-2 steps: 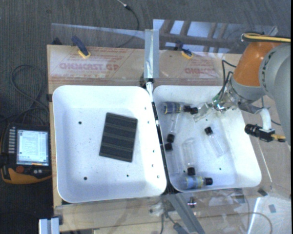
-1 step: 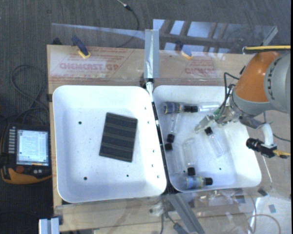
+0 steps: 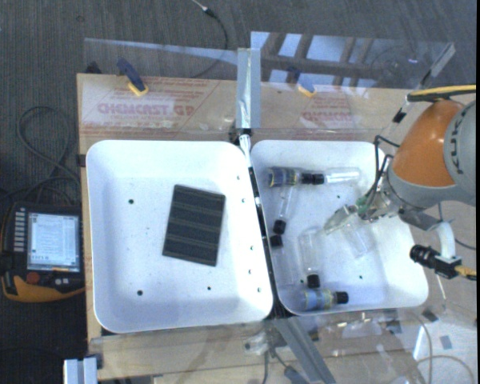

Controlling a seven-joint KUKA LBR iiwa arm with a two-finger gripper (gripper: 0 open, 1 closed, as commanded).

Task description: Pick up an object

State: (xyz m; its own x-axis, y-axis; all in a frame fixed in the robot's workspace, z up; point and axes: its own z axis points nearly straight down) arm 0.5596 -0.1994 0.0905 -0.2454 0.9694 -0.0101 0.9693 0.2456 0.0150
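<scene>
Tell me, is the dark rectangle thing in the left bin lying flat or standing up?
Lying flat. The dark ribbed pad shows its whole broad face to the camera and rests on the floor of the left bin, slightly turned.

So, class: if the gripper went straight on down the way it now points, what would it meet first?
Probably the clear bottle lying under the gripper in the right bin, or the bin floor beside it; depth is hard to judge from this one view.

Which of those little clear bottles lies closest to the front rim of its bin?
The bottle with the black cap, in the right bin; the other capped bottle lies by the back wall.
</scene>
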